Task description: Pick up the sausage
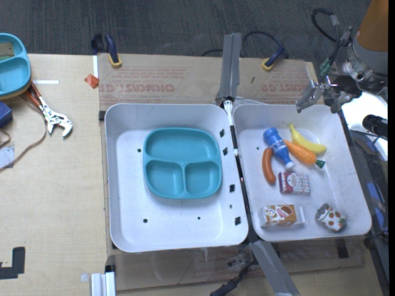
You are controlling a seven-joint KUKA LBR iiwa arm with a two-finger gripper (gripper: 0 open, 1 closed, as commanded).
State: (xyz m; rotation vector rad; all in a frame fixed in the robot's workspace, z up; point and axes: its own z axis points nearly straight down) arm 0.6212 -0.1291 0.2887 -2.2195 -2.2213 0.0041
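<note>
I see one sausage (268, 166) (orange) in the right bin (355, 165); the gripper (321, 94), at one o'clock from it, fingers apart, holds nothing

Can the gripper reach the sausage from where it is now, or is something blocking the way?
Probably yes. The gripper hangs over the right bin's far rim, and the sausage lies uncovered on the bin floor. The blue bottle lies close beside it, so the fingers have little room there.

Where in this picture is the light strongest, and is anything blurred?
Camera view: the strongest glare is at the right edge beside the hand, washing out the right bin's upper corner; the sausage and plate look sharp and evenly lit, with soft shadows.
</note>
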